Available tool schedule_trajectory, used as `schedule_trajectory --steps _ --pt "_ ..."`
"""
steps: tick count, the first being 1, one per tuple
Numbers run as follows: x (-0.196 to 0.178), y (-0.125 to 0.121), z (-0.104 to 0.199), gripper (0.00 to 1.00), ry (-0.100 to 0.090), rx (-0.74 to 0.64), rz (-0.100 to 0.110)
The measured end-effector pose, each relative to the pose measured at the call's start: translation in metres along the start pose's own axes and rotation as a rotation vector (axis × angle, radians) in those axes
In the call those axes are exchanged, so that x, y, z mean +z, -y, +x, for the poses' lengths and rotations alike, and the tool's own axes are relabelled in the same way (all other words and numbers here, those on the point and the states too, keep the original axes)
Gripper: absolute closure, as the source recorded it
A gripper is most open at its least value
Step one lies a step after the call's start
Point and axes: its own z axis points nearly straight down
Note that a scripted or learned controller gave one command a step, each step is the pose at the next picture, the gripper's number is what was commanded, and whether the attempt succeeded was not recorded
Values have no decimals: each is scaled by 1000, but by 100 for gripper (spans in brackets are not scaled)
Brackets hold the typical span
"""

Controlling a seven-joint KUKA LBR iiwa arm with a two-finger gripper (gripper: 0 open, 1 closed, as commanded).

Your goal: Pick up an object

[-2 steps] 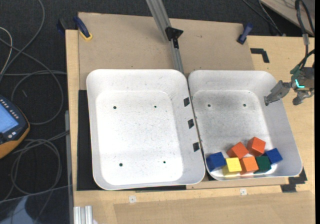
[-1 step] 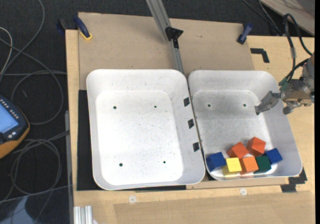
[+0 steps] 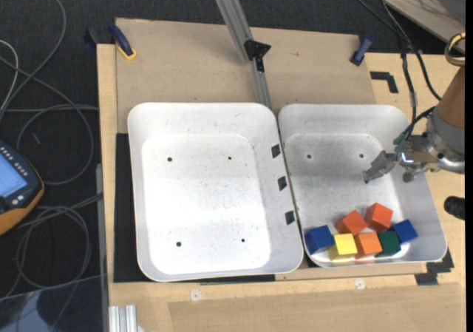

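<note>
The grey arm [image 3: 451, 112] enters from three o'clock and leans in over the right bin [image 3: 336, 127], its wrist low and angled toward nine o'clock. The jaws [image 3: 378, 168] hang above the bin's middle right, at about four o'clock of its floor's centre. One grey finger [image 3: 380, 164] slants down and toward the left; whether the jaws are parted or closed cannot be told from this angle, and nothing is seen between them.

The blocks lie clustered in the right bin's near corner, at about five o'clock from the jaws and apart from them. An orange block [image 3: 380, 214] sits nearest the jaws, with a second orange block [image 3: 352, 222] just beside it toward nine o'clock. A blue block [image 3: 318, 238] lies at the cluster's nine o'clock end, a yellow block [image 3: 345, 245] next to it, then another orange block [image 3: 368, 243], a green block [image 3: 389, 240] and a second blue block [image 3: 404, 231] toward three o'clock. They crowd together, most touching a neighbour.

The left bin [image 3: 203, 190] sits beside the right one on the table [image 3: 222, 49], their rims meeting along the middle. A slanted metal rail [image 3: 233, 9] runs from twelve o'clock down to the bins' junction.
</note>
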Motion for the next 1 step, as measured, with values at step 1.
schedule_trajectory --steps 1 --pt "60 -7 -2 0 0 0 0"
